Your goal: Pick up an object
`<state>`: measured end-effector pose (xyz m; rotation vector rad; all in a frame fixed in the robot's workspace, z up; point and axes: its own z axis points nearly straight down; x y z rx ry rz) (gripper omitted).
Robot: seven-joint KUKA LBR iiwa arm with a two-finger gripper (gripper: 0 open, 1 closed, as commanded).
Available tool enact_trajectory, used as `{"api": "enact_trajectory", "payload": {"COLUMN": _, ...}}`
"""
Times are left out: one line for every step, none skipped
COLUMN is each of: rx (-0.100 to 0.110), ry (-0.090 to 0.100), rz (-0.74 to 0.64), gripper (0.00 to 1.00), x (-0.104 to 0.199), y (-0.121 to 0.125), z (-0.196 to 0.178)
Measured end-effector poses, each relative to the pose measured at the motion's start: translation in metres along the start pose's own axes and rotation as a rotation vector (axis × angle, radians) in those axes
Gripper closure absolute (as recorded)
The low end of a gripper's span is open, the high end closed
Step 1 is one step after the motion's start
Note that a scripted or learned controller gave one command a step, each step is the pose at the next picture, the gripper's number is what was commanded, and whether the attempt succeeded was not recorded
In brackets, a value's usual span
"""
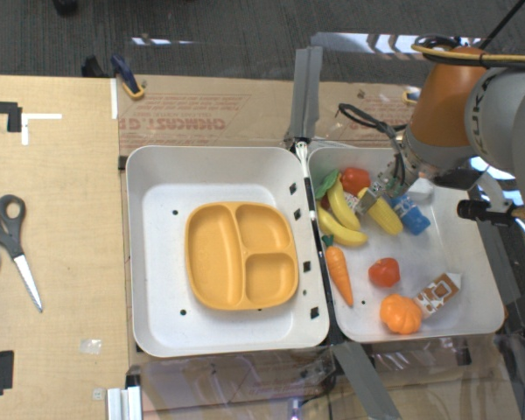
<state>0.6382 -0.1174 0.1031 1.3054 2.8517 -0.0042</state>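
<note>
- While my arm reaches into the right bin point(472, 318), my pincer point(374, 195) hangs low over the bananas point(343, 219); I cannot tell how far it is open or whether it grips anything.
- Beside it: 1 yellow piece point(387, 216) touching a blue block point(413, 218).
- Near front: carrot point(339, 274), tomato point(384, 272), orange point(401, 314).
- Left bin point(149, 261): 1 yellow 3-compartment plate point(241, 255).
</note>
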Motion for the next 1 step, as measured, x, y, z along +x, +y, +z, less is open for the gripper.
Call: {"api": "enact_trajectory", "payload": {"rx": 0.0, "ry": 0.003, "rz": 0.102, "gripper": 1.0, "x": 0.0471, "y": 0.0054, "z": -0.1302}}
